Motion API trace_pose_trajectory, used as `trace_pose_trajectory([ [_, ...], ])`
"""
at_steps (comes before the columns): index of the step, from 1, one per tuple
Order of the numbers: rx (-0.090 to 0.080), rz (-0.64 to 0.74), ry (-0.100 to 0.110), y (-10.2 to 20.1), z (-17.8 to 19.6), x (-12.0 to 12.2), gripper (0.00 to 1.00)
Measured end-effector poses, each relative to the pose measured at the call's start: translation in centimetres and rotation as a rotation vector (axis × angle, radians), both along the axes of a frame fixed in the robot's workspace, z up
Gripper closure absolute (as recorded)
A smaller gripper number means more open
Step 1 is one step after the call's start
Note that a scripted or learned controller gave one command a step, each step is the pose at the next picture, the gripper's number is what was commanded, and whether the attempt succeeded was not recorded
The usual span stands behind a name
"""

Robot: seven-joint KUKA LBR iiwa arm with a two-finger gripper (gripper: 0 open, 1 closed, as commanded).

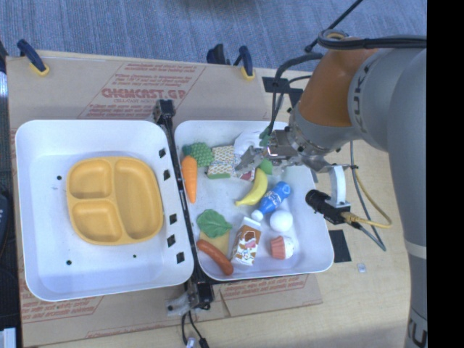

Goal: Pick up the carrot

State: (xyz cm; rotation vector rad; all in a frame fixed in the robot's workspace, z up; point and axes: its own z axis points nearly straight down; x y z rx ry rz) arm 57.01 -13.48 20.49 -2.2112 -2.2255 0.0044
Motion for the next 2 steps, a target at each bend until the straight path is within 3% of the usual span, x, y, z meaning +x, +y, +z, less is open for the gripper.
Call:
trace_pose_trajectory([
  [1,-0.001,-0.064,0.002,4.1,-7.4,-0.6,0.00],
  [2,-0.003,-0.349,-0.001,3.9,-11.4,1.9,0.00],
])
